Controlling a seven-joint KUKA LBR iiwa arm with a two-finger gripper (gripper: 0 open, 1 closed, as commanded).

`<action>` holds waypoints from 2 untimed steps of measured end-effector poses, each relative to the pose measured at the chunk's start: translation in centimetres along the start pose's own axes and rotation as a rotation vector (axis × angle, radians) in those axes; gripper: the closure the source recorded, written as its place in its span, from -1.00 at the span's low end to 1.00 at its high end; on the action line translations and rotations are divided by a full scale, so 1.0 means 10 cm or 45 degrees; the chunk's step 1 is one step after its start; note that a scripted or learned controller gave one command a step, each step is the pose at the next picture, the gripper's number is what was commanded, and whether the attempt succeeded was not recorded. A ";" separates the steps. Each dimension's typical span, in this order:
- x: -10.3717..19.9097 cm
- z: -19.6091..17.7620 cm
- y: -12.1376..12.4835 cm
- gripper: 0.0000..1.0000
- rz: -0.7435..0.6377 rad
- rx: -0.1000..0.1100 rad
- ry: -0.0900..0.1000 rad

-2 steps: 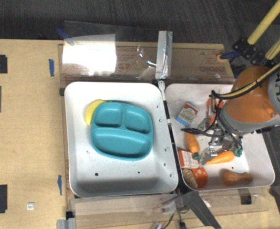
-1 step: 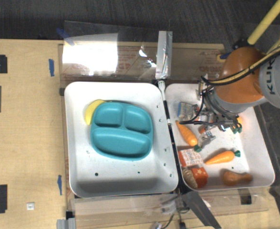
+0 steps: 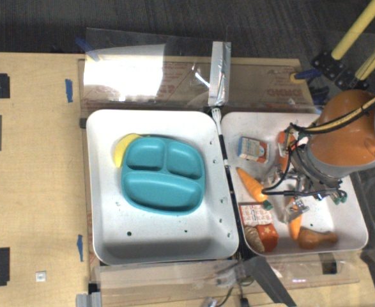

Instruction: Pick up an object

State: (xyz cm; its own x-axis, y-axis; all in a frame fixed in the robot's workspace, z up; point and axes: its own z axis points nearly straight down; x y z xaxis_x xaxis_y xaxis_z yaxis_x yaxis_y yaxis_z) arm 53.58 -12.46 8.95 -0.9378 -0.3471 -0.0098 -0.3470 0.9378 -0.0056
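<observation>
- The arm (image 3: 344, 136), grey with an orange band, reaches in from the right and hangs over the right bin (image 3: 353, 232).
- Its hand (image 3: 300, 194) points down into the middle of that bin, amid dark cables; whether it is spread or pressed together cannot be told, and nothing can be seen pinched in it.
- In the right bin, a carrot (image 3: 251, 183) lies slanted just left of the hand.
- A small white and blue carton (image 3: 252, 148) sits near the far left corner of that bin.
- A red and white packet (image 3: 255, 214) lies below the carrot, with a reddish brown tin (image 3: 264, 237) just beside it at the near edge.
- An orange and brown piece of toy food (image 3: 310, 236) rests near the bin's near right corner, below the hand.
- The left bin (image 3: 104, 171) holds a teal divided plate (image 3: 163, 173), with a yellow thing (image 3: 122, 147) tucked partly under its far left edge.
- Both bins sit side by side on the wooden surface (image 3: 27, 171).
</observation>
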 end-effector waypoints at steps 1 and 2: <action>-0.41 -0.12 -0.12 -1.00 -0.161 -0.003 0.000; 0.28 -0.01 0.26 -1.00 -0.203 0.001 -0.005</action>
State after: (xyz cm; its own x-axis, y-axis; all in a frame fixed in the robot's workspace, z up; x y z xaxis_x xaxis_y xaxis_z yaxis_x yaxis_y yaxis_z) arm 50.04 -11.02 8.96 -0.8708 -0.4915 -0.0127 -0.4914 0.8709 -0.0079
